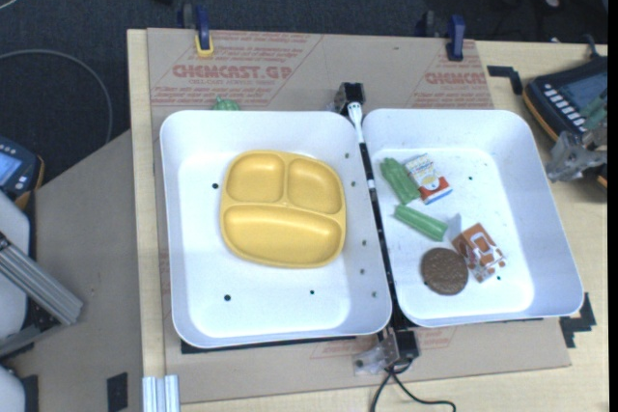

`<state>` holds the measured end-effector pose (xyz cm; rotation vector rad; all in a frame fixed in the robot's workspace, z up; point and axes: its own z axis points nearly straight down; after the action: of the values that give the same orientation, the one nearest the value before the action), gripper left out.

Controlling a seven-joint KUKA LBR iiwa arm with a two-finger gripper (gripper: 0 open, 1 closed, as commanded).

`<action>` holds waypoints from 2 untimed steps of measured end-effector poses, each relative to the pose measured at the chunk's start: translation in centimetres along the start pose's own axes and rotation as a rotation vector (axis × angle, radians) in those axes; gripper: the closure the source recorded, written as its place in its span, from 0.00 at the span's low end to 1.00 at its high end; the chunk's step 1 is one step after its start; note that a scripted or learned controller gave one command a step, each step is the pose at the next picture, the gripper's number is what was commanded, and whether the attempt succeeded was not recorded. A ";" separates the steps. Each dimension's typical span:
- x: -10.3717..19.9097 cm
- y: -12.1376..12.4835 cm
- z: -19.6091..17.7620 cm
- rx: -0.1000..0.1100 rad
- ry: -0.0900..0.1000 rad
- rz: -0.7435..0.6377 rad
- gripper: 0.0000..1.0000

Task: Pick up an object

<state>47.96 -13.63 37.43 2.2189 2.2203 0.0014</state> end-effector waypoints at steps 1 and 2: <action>-1.5 0.0 0.6 0.003 0.001 0.003 1.00; -0.3 0.2 0.2 0.000 0.000 -0.001 1.00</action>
<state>48.12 -13.92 37.22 2.2180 2.2210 0.0013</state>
